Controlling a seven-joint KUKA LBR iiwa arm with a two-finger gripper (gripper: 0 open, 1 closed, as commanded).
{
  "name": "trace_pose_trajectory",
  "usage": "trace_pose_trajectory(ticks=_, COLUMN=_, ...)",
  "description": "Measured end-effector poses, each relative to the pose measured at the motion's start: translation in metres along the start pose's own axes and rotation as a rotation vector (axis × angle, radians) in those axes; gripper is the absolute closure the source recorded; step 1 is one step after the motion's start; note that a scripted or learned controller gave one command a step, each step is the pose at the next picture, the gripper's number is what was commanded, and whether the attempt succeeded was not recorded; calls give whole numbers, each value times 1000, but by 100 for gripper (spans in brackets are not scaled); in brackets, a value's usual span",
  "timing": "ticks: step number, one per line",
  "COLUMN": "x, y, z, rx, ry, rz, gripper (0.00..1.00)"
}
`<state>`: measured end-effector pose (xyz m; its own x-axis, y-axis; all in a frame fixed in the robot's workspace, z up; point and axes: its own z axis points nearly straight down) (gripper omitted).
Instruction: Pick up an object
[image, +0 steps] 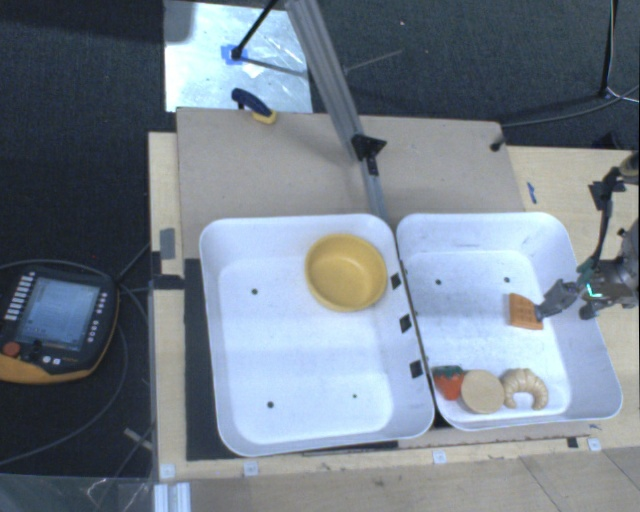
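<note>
Three small items sit along the near edge of the right bin (560, 240): a red-and-green toy vegetable (447, 380), a round tan disc (482, 391) and a pale croissant shape (526, 388). Farther back, the gripper (552, 298) touches a flat orange block (522, 311); whether it is spread or closed cannot be told. Beyond, a smooth yellow bowl (346, 271) rests in the left bin (230, 330).

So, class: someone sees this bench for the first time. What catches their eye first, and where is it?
Most likely the yellow bowl, bright against the white left bin, near its top right corner. Next, the cluster along the bottom edge of the right bin: a red toy, a tan disc and a croissant. Then the end effector at the right bin's right side, beside an orange piece.
</note>
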<state>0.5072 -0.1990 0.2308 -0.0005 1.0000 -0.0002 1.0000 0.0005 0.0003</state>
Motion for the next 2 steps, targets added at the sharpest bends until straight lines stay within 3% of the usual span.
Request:
trace_pose_trajectory(ticks=1, x=0, y=0, z=0, rx=0, ry=0, rz=0, gripper=0)
trace_pose_trajectory(ticks=2, x=3, y=8, z=57, rx=4, ry=1, rz=0, gripper=0)
